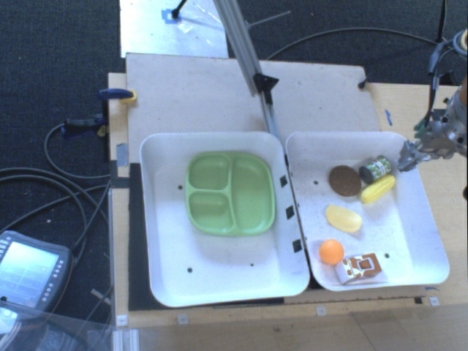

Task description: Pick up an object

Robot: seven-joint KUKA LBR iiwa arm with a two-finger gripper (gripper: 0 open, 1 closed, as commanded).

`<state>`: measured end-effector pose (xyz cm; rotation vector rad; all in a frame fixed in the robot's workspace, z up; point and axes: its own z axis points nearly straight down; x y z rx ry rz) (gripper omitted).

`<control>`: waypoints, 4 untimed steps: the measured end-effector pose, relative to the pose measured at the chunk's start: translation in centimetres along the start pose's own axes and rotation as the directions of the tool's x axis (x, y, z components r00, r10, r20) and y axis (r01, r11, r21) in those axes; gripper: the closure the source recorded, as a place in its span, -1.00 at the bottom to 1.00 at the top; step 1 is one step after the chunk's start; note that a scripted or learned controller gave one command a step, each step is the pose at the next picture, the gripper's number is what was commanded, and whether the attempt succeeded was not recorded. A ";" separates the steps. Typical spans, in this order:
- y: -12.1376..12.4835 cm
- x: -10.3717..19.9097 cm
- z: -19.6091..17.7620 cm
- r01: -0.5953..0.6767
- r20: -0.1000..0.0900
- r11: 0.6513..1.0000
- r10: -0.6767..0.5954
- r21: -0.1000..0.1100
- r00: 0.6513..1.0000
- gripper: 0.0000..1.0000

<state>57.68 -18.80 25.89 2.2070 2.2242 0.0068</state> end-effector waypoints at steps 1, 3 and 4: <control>0.5 5.8 -0.4 0.004 -0.005 1.000 -0.004 0.006 1.000 1.00; 3.0 15.7 0.4 0.003 -0.005 1.000 -0.003 0.006 1.000 1.00; 4.5 20.5 0.3 0.004 -0.005 1.000 -0.004 0.006 1.000 1.00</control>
